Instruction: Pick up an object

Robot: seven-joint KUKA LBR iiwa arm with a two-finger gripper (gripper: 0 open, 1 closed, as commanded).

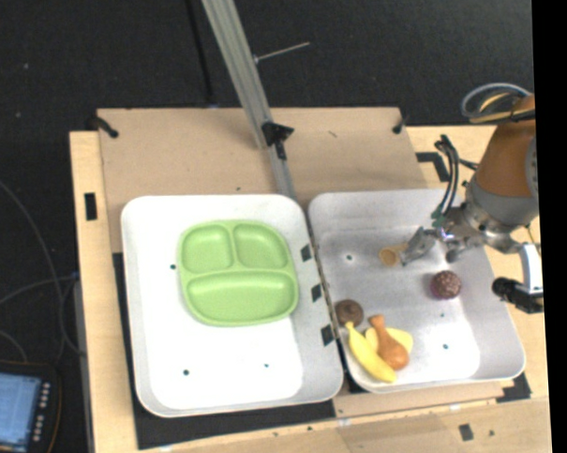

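Camera view: both bins are seen from above.
Worktop (355,138): two white bins are carried.
Left bin (158,367): a green divided plate (238,273) is held.
Right bin (486,348): a banana (367,355), an orange carrot-like piece (389,344), a dark red ball (445,284), a brown ball (349,312) and a small tan piece (389,256) are held.
Gripper (434,244): positioned over the right bin, just beside the tan piece; whether the fingers are open cannot be told.

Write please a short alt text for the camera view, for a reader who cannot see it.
A robot gripper hangs over the right bin, near a small tan piece, a dark red ball, a banana and a carrot. The left bin holds a green divided plate.
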